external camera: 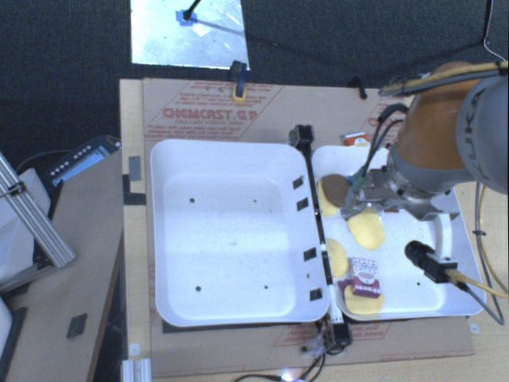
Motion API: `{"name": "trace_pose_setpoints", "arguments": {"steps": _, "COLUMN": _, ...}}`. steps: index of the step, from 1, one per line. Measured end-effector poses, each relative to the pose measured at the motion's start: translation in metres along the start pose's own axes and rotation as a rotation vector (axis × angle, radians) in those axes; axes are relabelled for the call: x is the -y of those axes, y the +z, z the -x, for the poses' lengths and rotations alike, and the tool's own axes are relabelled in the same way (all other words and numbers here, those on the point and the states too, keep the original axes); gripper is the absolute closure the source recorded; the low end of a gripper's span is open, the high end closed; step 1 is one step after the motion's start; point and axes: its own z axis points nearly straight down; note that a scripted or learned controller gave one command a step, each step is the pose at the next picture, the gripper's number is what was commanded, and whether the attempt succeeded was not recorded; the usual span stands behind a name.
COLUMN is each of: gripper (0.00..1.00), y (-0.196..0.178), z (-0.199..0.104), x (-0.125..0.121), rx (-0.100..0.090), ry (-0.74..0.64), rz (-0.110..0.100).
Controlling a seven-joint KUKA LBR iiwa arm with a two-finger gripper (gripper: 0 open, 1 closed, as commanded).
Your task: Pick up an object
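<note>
One yellow lump point(366, 231) lies just beside the claw point(354, 205), whose opening cannot be told.

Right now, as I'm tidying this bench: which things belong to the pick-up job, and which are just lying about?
Job: gripper, right bin, brown disc, yellow lump, packet.
Lying about: left bin, clamp, metal sheet, cardboard.

Left bin point(231, 237) beside right bin point(400, 297), packet point(366, 275) in the latter's front-left corner.
</note>
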Motion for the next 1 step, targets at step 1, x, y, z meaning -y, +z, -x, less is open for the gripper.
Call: {"name": "trace_pose_setpoints", "arguments": {"steps": 1, "gripper": 1.0, "y": 0.0137, "z": -0.0401, "x": 0.046, "rx": -0.001, "ry": -0.001, "rz": -0.007}}
